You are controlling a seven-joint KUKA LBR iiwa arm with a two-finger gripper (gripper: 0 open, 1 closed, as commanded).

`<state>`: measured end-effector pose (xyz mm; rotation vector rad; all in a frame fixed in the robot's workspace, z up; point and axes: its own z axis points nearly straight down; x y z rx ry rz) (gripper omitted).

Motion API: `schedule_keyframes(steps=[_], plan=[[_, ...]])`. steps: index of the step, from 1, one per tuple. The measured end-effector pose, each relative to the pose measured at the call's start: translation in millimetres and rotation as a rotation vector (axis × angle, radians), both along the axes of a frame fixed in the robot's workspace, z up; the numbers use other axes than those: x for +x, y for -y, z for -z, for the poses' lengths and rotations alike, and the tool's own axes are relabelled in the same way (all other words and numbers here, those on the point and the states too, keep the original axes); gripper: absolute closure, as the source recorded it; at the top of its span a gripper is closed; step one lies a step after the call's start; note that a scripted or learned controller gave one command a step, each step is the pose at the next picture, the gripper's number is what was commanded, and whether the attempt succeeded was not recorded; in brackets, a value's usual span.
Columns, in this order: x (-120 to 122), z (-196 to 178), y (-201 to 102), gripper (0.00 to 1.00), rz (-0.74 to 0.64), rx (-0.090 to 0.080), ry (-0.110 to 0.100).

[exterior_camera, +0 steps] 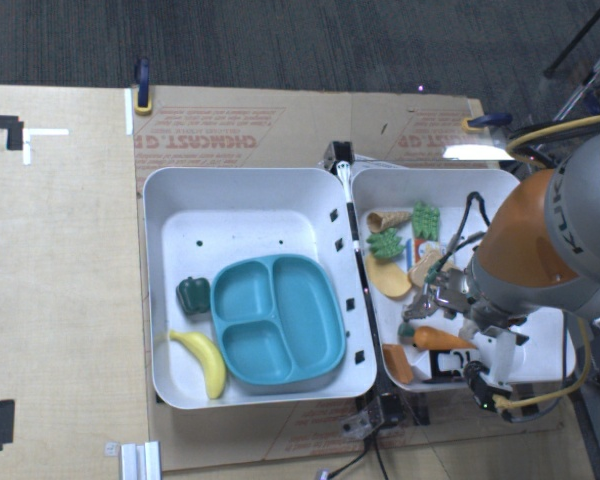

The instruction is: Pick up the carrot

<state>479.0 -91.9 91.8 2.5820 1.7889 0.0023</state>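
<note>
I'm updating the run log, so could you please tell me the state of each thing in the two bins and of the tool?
Orange carrot: lying flat in the right white bin, just under the tool.
Yellow banana: lying in the left white bin, beside the tray.
Dark green pepper: resting left of the tray.
Teal three-compartment tray: flat, right side up.
Tool: low over the carrot, grip unclear.

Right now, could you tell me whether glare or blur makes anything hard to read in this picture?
Camera view: lighting is even and soft; a bright glare patch whitens the cardboard behind the right bin; the carrot is sharp, though the arm crowds that bin.
</note>
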Motion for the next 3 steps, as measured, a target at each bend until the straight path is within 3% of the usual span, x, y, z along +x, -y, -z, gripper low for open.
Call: schedule_keyframes(steps=[1,2,3], plan=[[1.1,-8.3,0.9,1.00,0.006,0.000,-0.001],[1.1,-8.3,0.8,0.00,0.005,0.000,-0.001],[-1.2,0.2,1.1,0.00,0.131,0.001,-0.003]])
